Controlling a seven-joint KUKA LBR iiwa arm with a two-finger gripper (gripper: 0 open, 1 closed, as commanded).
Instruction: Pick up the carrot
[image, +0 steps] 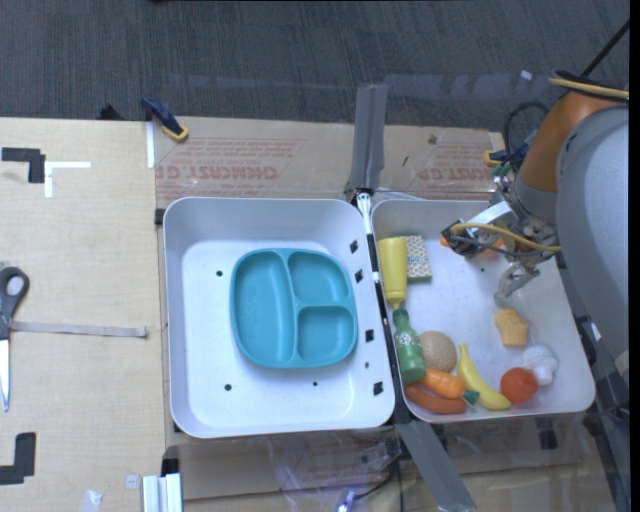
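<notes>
The carrot (441, 382) is short and orange. It lies near the front edge of the right bin (470, 300), between a beige round item (436, 350) and a red sausage (434, 401). A banana (482, 385) lies just to its right. My gripper (512, 282) hangs over the right part of the same bin, just above a small yellow cake-like piece (511, 327). It is well apart from the carrot, up and to the right of it. Nothing shows held in it.
A yellow bottle (392, 266), a sponge (418, 259) and a green bottle (406, 345) line the right bin's left wall. A tomato (518, 386) and a white item (541, 363) sit at front right. The left bin (190, 330) holds a teal divided plate (295, 307).
</notes>
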